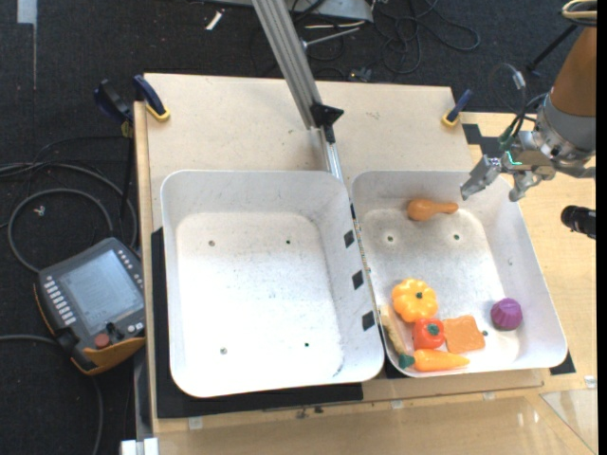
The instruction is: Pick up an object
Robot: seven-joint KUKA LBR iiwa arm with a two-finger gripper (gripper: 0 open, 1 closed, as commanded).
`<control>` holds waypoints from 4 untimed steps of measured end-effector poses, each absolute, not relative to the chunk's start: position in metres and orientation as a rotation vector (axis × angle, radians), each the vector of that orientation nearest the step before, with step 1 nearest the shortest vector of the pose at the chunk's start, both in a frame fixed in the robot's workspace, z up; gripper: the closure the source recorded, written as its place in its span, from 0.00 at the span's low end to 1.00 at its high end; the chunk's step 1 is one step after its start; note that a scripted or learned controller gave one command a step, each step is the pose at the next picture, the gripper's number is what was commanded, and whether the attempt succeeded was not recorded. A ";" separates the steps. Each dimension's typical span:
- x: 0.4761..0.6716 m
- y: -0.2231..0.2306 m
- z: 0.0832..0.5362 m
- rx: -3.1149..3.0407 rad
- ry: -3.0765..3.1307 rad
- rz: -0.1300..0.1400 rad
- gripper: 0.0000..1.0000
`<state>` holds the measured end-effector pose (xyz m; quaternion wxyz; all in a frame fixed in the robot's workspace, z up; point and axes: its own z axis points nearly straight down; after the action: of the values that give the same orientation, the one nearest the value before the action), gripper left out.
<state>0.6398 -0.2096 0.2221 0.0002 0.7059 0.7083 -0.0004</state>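
Pale wooden table (247, 121) across the middle of the frame, on dark floor strewn with cables. Two shallow white bins side by side on it: left bin (251, 282) at centre-left, right bin (455, 254) at centre-right, touching along their inner walls. Grey arm with orange band (574, 93) at the right edge, upper half. Slanted metal pole (289, 50) from top centre down to the seam between the bins. Handheld control pendant (90, 297) on the floor at lower left. Gripper (500, 180) above the upper right rim of the right bin, fingers spread apart with nothing between them. Inside the right bin: tan drumstick-shaped toy (432, 209) near the top, just left of the gripper; clustered near the lower edge, yellow pumpkin (415, 300), orange block (463, 333), carrot (438, 359), small red tomato (429, 331); purple ball (506, 314) apart at lower right.
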 end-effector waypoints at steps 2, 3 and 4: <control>0.637 -0.208 0.131 2.223 2.224 -0.004 0.00; 0.637 -0.207 0.093 2.221 2.225 -0.003 0.00; 0.638 -0.208 0.106 2.216 2.222 0.001 1.00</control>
<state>0.6383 -0.2076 0.1061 0.0017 0.7060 0.7082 0.0003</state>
